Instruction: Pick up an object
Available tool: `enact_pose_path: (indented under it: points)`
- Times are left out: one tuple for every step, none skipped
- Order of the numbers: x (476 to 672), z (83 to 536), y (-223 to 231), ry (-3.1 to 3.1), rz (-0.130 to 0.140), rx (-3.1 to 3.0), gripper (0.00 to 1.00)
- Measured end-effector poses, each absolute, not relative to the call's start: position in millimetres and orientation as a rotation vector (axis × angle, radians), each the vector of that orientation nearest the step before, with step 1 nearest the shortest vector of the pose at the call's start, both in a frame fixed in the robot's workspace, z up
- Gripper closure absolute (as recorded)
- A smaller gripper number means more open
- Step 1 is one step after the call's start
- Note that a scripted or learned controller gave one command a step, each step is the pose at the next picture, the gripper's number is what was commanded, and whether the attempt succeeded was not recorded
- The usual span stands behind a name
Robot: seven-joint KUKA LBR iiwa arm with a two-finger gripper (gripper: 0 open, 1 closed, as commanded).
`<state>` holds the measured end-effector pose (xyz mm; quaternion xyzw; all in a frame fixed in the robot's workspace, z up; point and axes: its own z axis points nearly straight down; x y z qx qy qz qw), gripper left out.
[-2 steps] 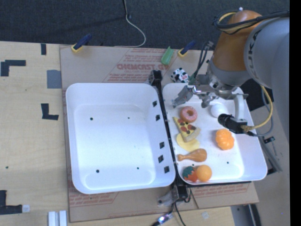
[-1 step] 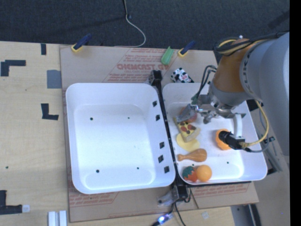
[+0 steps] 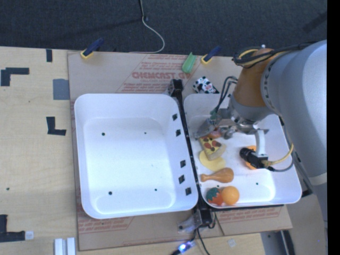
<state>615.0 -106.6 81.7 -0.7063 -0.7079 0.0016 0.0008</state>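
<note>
My gripper (image 3: 217, 130) hangs low in the right bin (image 3: 276, 193), near its left wall, and it stands open. Just below its tips lies a toy pizza slice (image 3: 211, 146) on a flat yellow piece (image 3: 212, 161); nothing shows between the fingers. Further toward the front are a tan toy drumstick (image 3: 218, 176), an orange ball-like fruit (image 3: 230, 195) and a small red and green toy (image 3: 213, 195). A black-and-white cow-patterned toy (image 3: 204, 85) sits at the back edge of this bin.
The left bin (image 3: 85, 142) is bare white with a few dark dots. A row of black clips (image 3: 183, 163) runs along the wall between the bins. Green and blue clamps (image 3: 189, 62) hold the cardboard at the back.
</note>
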Motion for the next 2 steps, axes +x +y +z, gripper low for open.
enact_pose_path:
  points:
    - [615.1, 94, -106, -2.224, 0.003, -2.218, 1.0]
    - [627.6, 190, -75, -2.231, -0.008, -2.22, 1.0]
